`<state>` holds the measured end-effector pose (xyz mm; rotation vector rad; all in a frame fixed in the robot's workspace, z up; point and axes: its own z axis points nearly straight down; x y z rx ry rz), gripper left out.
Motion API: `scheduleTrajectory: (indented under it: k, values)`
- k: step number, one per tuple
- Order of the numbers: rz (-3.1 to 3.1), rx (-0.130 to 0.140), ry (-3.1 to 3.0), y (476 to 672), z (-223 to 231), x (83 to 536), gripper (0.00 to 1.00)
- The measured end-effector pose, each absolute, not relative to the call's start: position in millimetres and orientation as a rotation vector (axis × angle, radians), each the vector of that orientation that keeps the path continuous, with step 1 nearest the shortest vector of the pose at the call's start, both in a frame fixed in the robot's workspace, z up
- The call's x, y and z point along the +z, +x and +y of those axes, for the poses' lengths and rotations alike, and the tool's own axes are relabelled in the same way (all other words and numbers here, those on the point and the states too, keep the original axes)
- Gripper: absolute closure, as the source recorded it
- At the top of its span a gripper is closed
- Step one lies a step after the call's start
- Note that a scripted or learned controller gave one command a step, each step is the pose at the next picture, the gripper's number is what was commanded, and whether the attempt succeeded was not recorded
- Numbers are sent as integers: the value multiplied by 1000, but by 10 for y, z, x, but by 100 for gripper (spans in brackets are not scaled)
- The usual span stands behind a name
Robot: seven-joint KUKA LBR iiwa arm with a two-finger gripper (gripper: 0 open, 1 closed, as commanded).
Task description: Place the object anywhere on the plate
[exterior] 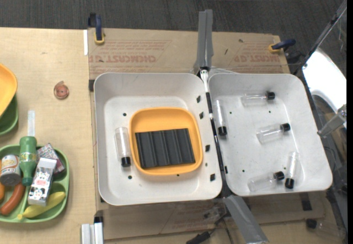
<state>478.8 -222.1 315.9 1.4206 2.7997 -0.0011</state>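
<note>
Since none of the clear vials lies on the orange plate (163, 117), the task looks to be at its start. The plate sits in the left bin (105, 127) and carries a dark ridged pad (165, 147). One vial (121, 146) lies just beside the plate's left rim, black cap toward the near side. The others are scattered in the right bin (309, 182): one (219, 119) along its left wall, one (258, 98) near the far side, one (273, 133) about the middle, and two (290, 169) (263, 182) close together at the near right corner.

Which vial is meant cannot be told. Each is probably light, stiff and smooth plastic or glass, so it would roll and could squirt out of a hard pinch. The surest hold seems to be across the barrel near its middle, at right angles to its length. The vial against the wall and the two in the corner would likely be awkward, with little room beside them.

A pale part of the arm (326, 84) shows at the right edge, above the right bin's rim. How wide the tool stands, or whether it touches anything, cannot be told.
</note>
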Motion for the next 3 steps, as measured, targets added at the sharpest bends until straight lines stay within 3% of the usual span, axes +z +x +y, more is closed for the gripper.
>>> scheduleTrajectory:
  k: [1,2,3]
  values:
    - [3002,0,922,4786,-2222,2708,0]
    - [3105,1,465,5449,-2211,1875,0]
    - [3125,0,282,5107,-2222,3399,0]
